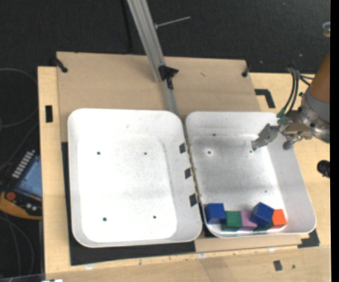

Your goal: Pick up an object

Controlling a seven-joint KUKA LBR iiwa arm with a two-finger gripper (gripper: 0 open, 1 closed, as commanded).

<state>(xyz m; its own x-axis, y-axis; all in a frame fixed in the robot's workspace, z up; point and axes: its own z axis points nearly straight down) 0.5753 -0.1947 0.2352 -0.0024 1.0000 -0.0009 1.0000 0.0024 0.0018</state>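
Gripper (pixel 264 137) at 2 o'clock over right bin (pixel 234 163); finger state cannot be told. Blocks sit clustered at bin's 6 o'clock edge: blue cube (pixel 215 212), green (pixel 233 219), orange (pixel 279 217). Nothing grasped; pick still to do.

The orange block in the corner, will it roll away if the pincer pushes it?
Probably not: the orange block looks flat-sided, so it should slide rather than roll. It sits against the bin wall beside a blue block, so a push would likely jam it. It looks stiff and small, probably light.
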